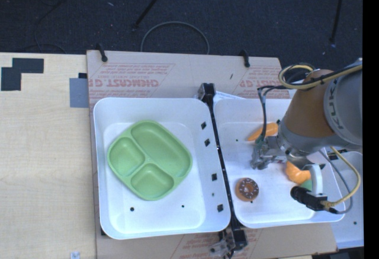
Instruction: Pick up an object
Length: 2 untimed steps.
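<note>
My gripper [258, 159] hangs low over the right bin [237, 117], its grey fingers pointing down at the bin floor. An orange object [265, 131] lies just behind the gripper, partly hidden by it. Another orange piece [296, 172] sits to the gripper's right, under the wrist. A round brown donut with sprinkles [247, 189] lies on the bin floor in front of the gripper, apart from it. Nothing shows between the fingers.
A green divided plate [149, 159] lies in the left bin [112, 115]. A black divider [216, 157] runs between the two bins. The arm's orange and grey body [320, 115] covers the right bin's right side.
</note>
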Tool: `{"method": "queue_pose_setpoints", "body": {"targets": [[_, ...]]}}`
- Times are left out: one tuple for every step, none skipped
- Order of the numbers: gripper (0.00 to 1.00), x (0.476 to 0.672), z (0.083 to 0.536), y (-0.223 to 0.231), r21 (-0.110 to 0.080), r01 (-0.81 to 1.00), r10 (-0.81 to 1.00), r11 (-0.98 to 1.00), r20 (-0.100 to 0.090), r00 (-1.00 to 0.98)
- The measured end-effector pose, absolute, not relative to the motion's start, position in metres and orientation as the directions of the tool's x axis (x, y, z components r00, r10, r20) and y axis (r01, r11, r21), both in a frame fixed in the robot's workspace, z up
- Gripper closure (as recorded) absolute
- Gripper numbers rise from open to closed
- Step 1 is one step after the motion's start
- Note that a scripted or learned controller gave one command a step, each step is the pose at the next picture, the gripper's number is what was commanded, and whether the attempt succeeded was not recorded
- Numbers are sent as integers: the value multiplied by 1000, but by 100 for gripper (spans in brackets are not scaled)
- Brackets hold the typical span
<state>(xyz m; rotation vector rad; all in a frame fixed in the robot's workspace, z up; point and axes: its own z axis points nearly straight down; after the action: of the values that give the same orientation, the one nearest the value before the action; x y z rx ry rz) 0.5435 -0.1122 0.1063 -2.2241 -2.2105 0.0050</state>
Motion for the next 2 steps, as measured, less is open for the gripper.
{"method": "queue_pose_setpoints", "body": {"targets": [[100, 542, 149, -112, 1, 1000, 1000, -3, 0, 3], [100, 543, 202, -113, 2, 1000, 1000, 1, 0, -1]]}}
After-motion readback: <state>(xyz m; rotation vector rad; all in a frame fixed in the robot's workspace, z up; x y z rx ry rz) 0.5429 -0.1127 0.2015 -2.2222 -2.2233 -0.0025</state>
